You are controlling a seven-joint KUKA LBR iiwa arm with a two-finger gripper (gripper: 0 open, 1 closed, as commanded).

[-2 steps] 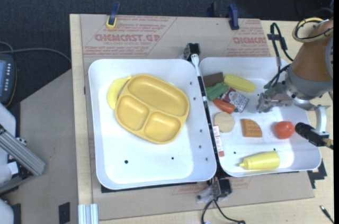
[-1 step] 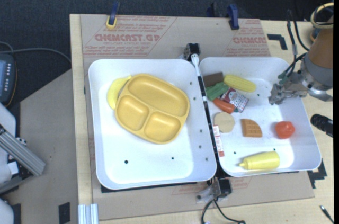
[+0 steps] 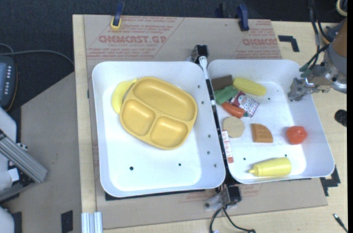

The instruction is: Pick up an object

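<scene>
At the frame's right edge, the gripper [image 3: 298, 90] hovers over the right bin [image 3: 315, 133], its fingers' state unclear. Below it lie a tomato [image 3: 296, 135] and a mustard bottle [image 3: 271, 167].

Toy foods [image 3: 255, 116] scattered loose in right bin [image 3: 319, 133].

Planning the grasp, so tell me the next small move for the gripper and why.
Probably lower the gripper toward the tomato, shifting a little toward the camera. The gripper sits at the right bin's far right edge, over bare floor with nothing under it. The tomato is the nearest item and stands apart from the toast and the mustard bottle, so it looks like the easiest pick.
</scene>
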